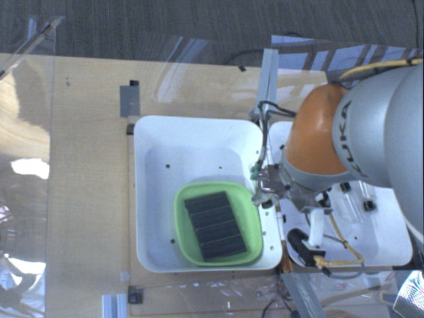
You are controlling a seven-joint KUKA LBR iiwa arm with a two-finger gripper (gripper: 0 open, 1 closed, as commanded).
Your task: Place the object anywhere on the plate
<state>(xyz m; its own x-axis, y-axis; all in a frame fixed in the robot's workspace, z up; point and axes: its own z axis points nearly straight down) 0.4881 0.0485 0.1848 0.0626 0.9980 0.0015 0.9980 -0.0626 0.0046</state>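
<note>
A green square plate (187, 204) lies in the near part of the left white bin (199, 138). A black ridged rectangular object (214, 225) rests flat on the plate, turned slightly askew. The gripper (263, 183) hangs under the orange-banded wrist at the wall between the two bins, just right of the plate's far right corner. It is apart from the black object, and the wrist hides most of it.
The arm's grey and orange body covers much of the right bin (391, 244). A pale, see-through item (363, 201) lies in that bin beside the wrist. A grey post (268, 78) stands behind the bins. Wooden bench surrounds them.
</note>
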